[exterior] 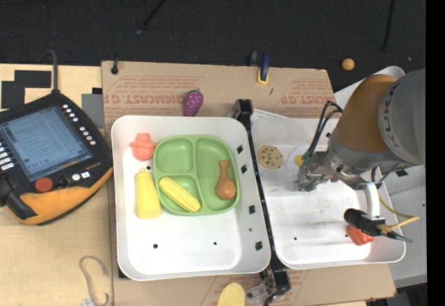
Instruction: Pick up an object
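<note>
My gripper (309, 178) reaches down into the right bin (327, 249), close to its floor near the middle. A round cookie (270, 156) lies to its left in the same bin. A small yellow piece (299, 158) sits just beside the gripper's upper left. A red object (358, 234) rests in the bin's lower right corner. The left bin (181, 256) holds a green divided plate (182, 158) with a corn cob (180, 194) and a brown drumstick (224, 182), plus a yellow bottle (147, 193) and a pink toy (142, 147).
A black divider (252, 179) runs between the two bins. Purple grapes (193, 101) lie on the cardboard behind the left bin. A yellow item (233, 293) sits at the front edge. A control pendant (45, 151) lies at the far left.
</note>
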### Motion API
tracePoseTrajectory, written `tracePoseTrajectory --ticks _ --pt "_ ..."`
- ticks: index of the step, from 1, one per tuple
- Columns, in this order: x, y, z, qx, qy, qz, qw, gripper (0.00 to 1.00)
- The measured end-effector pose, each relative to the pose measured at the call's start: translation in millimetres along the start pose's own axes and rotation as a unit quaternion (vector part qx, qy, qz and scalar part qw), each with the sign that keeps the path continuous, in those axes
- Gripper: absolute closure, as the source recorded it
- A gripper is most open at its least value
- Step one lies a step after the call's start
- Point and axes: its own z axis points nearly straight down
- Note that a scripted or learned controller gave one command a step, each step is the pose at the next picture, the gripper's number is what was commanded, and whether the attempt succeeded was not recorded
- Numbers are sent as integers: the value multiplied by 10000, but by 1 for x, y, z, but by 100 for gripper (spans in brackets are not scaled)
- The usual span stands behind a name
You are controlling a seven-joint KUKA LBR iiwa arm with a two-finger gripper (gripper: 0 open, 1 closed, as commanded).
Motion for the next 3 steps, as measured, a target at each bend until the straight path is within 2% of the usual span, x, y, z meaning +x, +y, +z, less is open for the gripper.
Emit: tracePoseTrajectory --ticks 1,2,3 --pt "-2 -5 -43 -27 -11 20 10000 100" --pt "-7 5 -96 -38 -14 -8 10000 100" --pt "-9 5 -133 -34 -11 -10 10000 100"
